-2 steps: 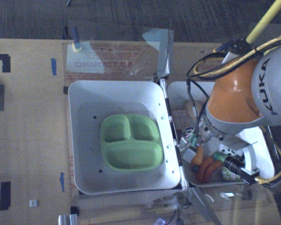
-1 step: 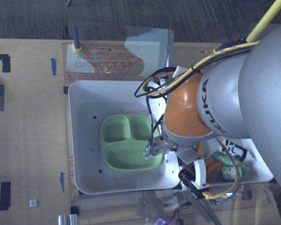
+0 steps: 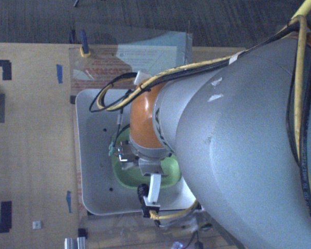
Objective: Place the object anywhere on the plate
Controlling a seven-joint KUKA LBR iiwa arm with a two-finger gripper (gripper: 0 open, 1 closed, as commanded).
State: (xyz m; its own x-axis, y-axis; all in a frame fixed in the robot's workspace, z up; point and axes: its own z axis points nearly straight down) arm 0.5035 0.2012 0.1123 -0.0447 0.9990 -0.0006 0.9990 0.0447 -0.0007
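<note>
Hanging directly over the green plate (image 3: 123, 176) in the white bin (image 3: 90, 139), the arm's orange band (image 3: 142, 121) and wrist hide the gripper's working end. The plate shows as a crescent at the wrist's left and near side. No object to place can be made out anywhere; it may sit hidden below the wrist.

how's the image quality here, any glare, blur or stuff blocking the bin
In the camera view, lighting is soft and even, with a faint sheen on the grey arm. The picture is slightly soft overall, with no strong motion blur. The arm covers much of the white bin and part of the green plate, and the clear sheet behind the bin shows mild reflections.
</note>
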